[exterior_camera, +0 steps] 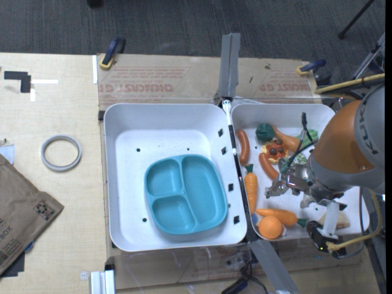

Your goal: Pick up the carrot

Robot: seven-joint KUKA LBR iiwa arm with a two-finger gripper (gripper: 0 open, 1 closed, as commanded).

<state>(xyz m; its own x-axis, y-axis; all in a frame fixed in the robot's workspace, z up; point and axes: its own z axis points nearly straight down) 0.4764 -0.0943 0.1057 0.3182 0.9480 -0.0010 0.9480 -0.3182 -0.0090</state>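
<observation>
Carrot (pixel 251 190): lying lengthwise along left wall of right bin (pixel 245 111), beside sausage (pixel 244 146). Tool (pixel 277 188): low over right bin, near second carrot (pixel 277 215); finger state impossible to tell.

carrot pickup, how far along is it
Nothing looks finished yet: one carrot lies along the right bin's left wall, another carrot rests near the front beside an orange. In hand: the pincer is down inside that bin among the toy food. Left: grasping a carrot and lifting it.
</observation>
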